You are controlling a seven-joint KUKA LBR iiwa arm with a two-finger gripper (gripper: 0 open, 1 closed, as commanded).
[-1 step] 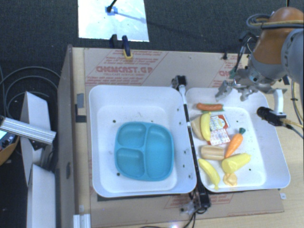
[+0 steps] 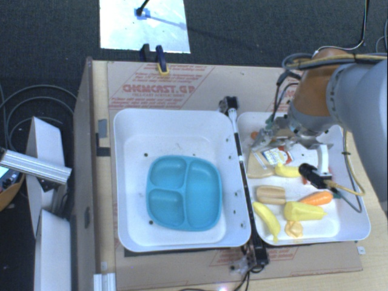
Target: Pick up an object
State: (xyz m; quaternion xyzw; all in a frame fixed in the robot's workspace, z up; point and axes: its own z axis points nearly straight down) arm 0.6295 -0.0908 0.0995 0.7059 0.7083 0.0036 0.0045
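Camera view: the hand (image 2: 271,139) dips into the right bin (image 2: 354,226), right over a flat packet (image 2: 273,157), probably lining up a grab; can't tell its grip. Banana (image 2: 267,217) and carrot (image 2: 315,198) sit below it.

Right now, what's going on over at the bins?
The KUKA arm reaches in over the right bin, its gripper low above a flat packet near the back. Whether it holds anything cannot be told. Toy food lies in that bin: a banana, a carrot, a yellow pepper and a hot dog bun. The left bin holds a blue divided plate.
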